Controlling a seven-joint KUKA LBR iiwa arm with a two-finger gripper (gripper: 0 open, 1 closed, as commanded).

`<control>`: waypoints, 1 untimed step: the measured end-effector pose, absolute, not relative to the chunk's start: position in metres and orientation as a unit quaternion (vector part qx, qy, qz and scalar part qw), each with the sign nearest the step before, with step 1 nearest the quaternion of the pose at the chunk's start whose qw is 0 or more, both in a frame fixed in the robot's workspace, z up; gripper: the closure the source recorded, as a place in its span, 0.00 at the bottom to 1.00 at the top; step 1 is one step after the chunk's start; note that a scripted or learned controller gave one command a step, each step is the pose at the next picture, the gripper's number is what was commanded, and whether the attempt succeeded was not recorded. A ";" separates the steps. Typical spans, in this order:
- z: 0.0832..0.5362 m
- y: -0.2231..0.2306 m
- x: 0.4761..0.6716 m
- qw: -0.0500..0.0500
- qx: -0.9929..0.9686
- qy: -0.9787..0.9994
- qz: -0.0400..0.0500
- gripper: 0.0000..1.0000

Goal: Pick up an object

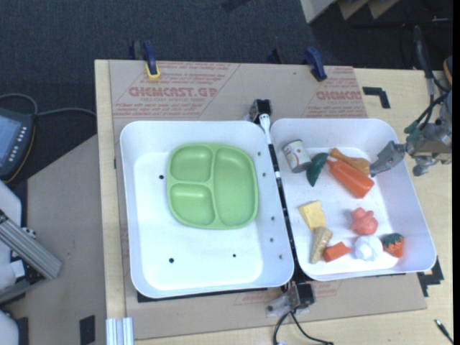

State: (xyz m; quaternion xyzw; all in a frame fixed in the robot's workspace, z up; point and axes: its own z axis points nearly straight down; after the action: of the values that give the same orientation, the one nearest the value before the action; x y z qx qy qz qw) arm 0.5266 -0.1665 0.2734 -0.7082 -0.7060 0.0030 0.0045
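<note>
Table [215, 85] first, from where I sit: one brown board carrying two white bins. I count one green divided plate [213, 185] in the left bin [144, 250]. The right bin [410, 200] holds the candidates: one large carrot [351, 177], one dark green pepper-like piece [317, 167], one small can [294, 152], one cheese wedge [312, 213], one cone-shaped piece [320, 244], one pink toy [364, 221], one small carrot [336, 251], one white lump [368, 249] and one strawberry [392, 244]. I judge the pick not yet made: all lie in the bin. The gripper [386, 157] hangs near the large carrot's far end; I cannot tell how its fingers stand.
</note>
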 end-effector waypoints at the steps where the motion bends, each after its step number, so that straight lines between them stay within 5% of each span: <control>1: 0.279 -0.166 0.529 -0.001 -0.707 -0.707 0.000 0.00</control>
State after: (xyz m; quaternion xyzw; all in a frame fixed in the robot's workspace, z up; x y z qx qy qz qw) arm 0.5286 -0.1663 0.2793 -0.7071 -0.7071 -0.0001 -0.0006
